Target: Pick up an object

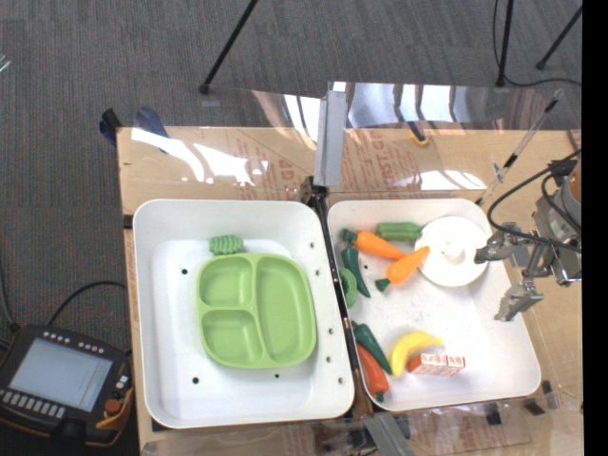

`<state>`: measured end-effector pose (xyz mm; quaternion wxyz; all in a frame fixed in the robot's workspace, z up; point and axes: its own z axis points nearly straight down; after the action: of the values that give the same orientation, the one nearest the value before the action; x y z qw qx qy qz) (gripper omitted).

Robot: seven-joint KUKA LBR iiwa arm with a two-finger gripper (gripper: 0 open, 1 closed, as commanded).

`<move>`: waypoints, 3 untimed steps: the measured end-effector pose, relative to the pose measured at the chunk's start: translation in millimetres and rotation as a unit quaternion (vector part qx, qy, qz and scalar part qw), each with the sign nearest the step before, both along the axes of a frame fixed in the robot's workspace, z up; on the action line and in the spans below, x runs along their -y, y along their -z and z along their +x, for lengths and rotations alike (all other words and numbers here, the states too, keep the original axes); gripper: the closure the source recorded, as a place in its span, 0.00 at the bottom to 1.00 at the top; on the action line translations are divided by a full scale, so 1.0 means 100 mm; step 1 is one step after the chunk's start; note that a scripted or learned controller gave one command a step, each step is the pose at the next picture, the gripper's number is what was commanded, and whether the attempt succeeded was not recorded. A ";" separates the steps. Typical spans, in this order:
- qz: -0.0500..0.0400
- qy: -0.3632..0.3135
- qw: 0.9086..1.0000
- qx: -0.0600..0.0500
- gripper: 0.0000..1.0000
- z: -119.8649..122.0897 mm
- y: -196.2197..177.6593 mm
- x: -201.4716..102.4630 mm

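The jaws (508, 278) sit at the right side of the right-hand bin (494, 373), low over its white floor, and their two metal fingers (518, 304) stand spread apart with nothing between them. One finger reaches toward the white round lid (453, 251), its tip just beside the lid's right edge; the other points down toward the bare bin floor nearer the camera.

Left of the lid lie two toy carrots (394, 257), one angled against the lid's rim, the other above it beside a green vegetable (399, 230). Dark green pepper-like pieces (353, 266) line the bin's left wall. Toward the front of the same bin are a yellow toy banana (412, 348), a small red and white box (440, 364) just beside it, and another orange and green piece (370, 361) against the left wall.

The left-hand bin (166, 388) holds a light green divided plate (256, 310) with three compartments, and a small ridged green toy (226, 245) touches the plate's far edge.

Both bins rest on the table (180, 164), covered in brown card. A teach pendant (62, 380) lies on the floor at the lower left.
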<state>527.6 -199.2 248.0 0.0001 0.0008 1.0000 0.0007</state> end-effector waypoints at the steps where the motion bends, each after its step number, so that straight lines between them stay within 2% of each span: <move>1: 0.003 -0.006 1.000 -0.007 0.00 0.47 1.44 -0.61; 2: 0.001 0.000 1.000 0.000 0.00 0.81 1.61 -1.24; 3: 0.001 -0.066 0.998 -0.006 0.00 1.11 1.59 -1.14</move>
<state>639.0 -85.6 88.7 -0.0057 -0.0650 0.9979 0.0013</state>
